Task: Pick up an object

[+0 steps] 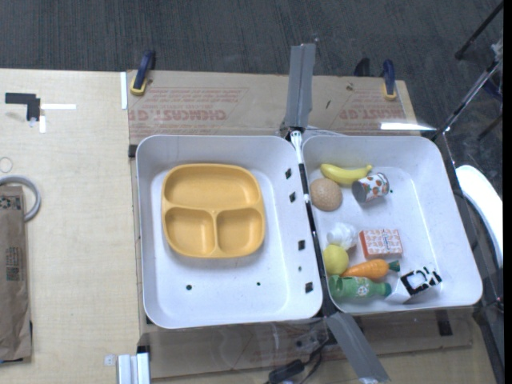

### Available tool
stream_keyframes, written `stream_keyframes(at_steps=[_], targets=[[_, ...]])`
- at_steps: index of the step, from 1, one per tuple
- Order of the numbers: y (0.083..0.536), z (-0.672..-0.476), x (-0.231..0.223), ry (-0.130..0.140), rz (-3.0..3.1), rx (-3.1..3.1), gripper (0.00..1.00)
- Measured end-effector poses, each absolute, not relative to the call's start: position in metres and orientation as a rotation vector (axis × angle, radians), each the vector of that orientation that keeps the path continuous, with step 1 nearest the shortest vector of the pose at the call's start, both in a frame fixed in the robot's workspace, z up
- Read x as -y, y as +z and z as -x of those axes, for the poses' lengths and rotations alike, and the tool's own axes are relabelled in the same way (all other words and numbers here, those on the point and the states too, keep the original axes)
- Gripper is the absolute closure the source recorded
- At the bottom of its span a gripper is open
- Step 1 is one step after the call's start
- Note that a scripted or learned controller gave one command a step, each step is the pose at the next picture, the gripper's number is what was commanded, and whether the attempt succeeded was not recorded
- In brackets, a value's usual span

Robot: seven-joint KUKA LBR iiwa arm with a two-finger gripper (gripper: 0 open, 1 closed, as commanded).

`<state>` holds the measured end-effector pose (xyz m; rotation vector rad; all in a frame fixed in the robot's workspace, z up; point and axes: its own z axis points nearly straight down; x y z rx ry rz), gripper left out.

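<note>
Bins at rest, nothing picked yet.
Camera view: toy foods, among them a yellow plastic banana (346, 172) and orange carrot (369, 270), cluster at right-centre in the right white bin (448, 214); a yellow divided tray (214, 210) fills the left white bin (152, 238); the gripper's state I cannot tell.

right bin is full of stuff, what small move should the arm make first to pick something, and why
Probably bring the claw down over the banana at the far end of the right bin. It lies with open floor on its far side, touching little besides the soup can at one end, while the carrot, lemon and green bottle crowd together near the front edge.
</note>
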<state>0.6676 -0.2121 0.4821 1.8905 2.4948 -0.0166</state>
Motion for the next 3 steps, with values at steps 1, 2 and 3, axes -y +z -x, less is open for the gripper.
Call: stream_keyframes(at_steps=[1,2,3], targets=[[0.49,-0.669,0.211,-0.02,-1.886,-2.497,1.0],[0.497,-0.671,0.21,-0.023,-1.881,-2.499,1.0],[0.504,-0.673,0.209,-0.026,-1.877,-2.501,1.0]])
